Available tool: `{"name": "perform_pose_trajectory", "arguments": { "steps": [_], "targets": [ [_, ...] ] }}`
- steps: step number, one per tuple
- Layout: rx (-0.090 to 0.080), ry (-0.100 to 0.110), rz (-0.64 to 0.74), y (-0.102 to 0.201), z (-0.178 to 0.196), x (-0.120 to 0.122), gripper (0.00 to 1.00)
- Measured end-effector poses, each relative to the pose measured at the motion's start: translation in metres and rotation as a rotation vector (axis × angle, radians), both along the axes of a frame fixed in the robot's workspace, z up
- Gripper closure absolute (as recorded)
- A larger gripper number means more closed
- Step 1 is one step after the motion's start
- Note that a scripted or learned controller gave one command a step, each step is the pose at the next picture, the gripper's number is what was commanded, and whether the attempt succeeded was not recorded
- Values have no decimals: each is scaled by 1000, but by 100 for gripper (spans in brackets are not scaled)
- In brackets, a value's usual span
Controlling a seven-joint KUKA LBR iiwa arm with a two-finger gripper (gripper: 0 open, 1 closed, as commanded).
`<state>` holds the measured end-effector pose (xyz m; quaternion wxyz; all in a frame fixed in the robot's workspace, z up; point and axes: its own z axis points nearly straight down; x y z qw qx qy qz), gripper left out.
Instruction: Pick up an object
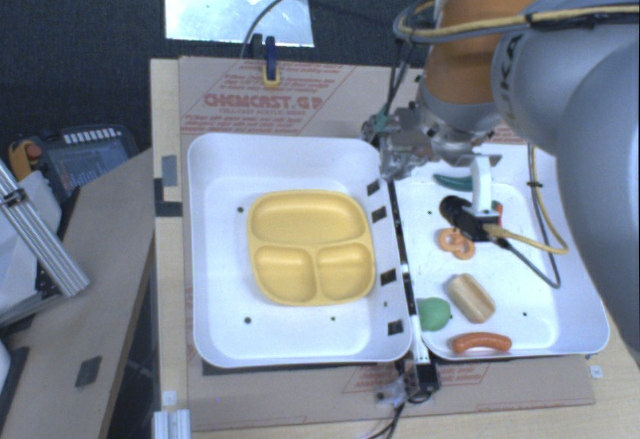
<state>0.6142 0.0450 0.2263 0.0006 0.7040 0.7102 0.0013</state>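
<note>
Two shallow white bins sit side by side on the surface: the left bin (pixel 215 227) holds a yellow divided tray (pixel 308 247) lying flat near its middle, and the right bin (pixel 560 317) holds a scatter of small toy foods. The grey arm (pixel 570 67) with its orange band (pixel 478 12) reaches in from three o'clock, and its tool (pixel 400 159) hangs over the twelve o'clock end of the seam between the two bins; whether it is released or clenched cannot be told, and nothing can be seen in it. In the right bin, a teal piece (pixel 462 182) lies toward twelve o'clock, with a small pretzel (pixel 456 243) near the middle. Toward six o'clock lie a tan bread roll (pixel 470 297), a green piece (pixel 434 312) just beside the seam, and a red sausage (pixel 481 343) near the front rim.
</note>
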Motion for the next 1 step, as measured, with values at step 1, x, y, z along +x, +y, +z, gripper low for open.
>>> {"name": "perform_pose_trajectory", "arguments": {
  "steps": [1],
  "targets": [
    [1,0,1,55,-11,13,100]
  ]
}}
